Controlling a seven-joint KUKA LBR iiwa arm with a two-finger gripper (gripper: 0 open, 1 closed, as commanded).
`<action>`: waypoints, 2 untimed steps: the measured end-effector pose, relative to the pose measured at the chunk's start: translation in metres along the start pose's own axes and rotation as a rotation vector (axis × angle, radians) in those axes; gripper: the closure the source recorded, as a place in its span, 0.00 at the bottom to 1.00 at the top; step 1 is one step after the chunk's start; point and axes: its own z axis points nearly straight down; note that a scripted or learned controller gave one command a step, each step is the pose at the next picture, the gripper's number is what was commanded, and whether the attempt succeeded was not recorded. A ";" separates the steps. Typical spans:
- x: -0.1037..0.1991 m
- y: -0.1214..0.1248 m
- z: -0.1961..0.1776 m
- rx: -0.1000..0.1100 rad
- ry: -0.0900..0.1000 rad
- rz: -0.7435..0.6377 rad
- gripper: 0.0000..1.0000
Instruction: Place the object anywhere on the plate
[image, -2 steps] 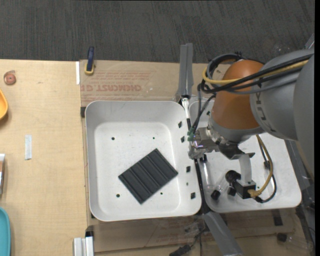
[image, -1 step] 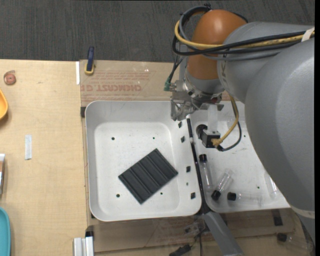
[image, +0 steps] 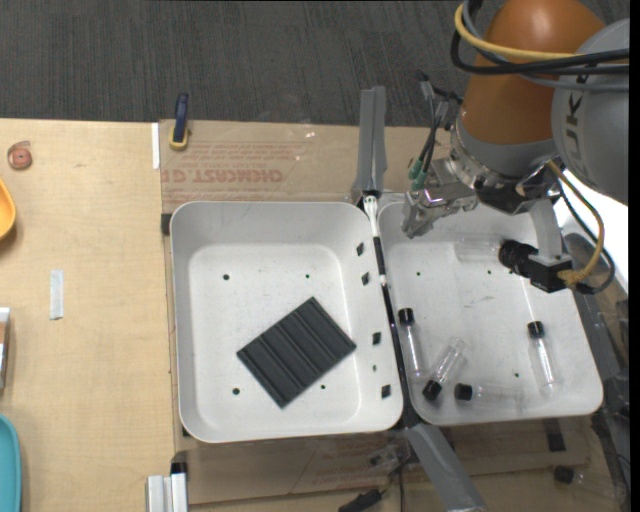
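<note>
A dark grey ribbed plate (image: 297, 351) lies at a slant on the floor of the left bin (image: 200, 235). Several clear tubes with black caps lie in the right bin (image: 580, 385): one along its left wall (image: 408, 338), two near the front (image: 443, 368) (image: 490, 393), one at the right (image: 541, 358). A faint clear tube (image: 474, 250) rests near the back. My gripper (image: 422, 208) hangs over the right bin's back left corner, above and left of that faint tube. I see nothing held in it.
A divider with black clips (image: 381, 290) runs between the two bins. A cardboard sheet (image: 250, 165) lies behind the left bin. The arm's cables and a black bracket (image: 535, 262) hang over the right bin's back right part.
</note>
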 end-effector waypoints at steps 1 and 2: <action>0.026 -0.050 0.042 0.003 0.001 -0.022 1.00; 0.044 -0.050 0.095 0.003 0.002 -0.197 1.00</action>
